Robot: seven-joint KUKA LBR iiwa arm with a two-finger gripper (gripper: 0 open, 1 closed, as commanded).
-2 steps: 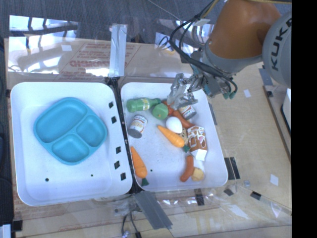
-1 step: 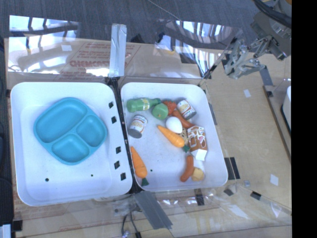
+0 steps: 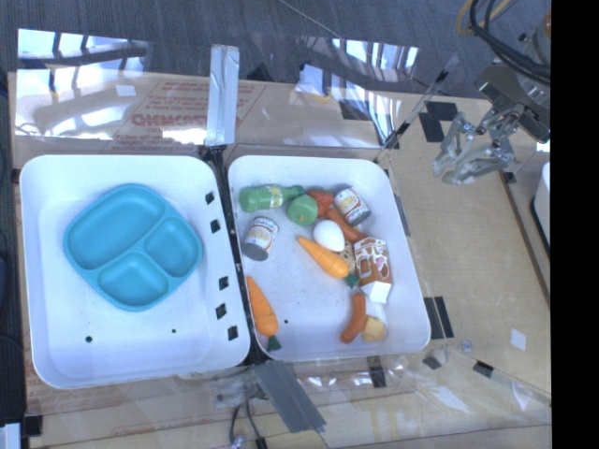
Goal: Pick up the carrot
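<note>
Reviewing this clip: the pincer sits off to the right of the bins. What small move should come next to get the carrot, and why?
Probably a sweep leftward toward the right bin. The pincer hangs over the bare bench, apart from everything. Two carrots lie there: one carrot mid-bin beside the white egg, another carrot by the left wall. The wall one has fewer close neighbours, so it seems the easier target.
</note>
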